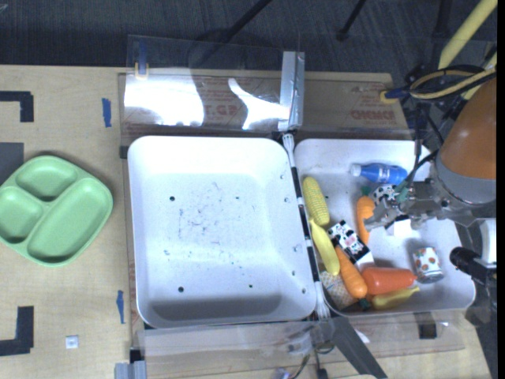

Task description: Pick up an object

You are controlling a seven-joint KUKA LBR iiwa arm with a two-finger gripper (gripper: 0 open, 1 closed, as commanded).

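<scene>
One gripper [388,212] hovers mid-right bin [442,152], grip state unclear; carrot [364,215] just left of it, long axis vertical in frame.

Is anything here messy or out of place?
Nothing looks spilled or broken. The toys, among them a corn cob and a blue bottle, lie jumbled in the right bin. A green divided plate sits apart on the bench.

Dark carpet floor [95,14]; wooden bench [63,306]; tripod legs [260,14].
</scene>
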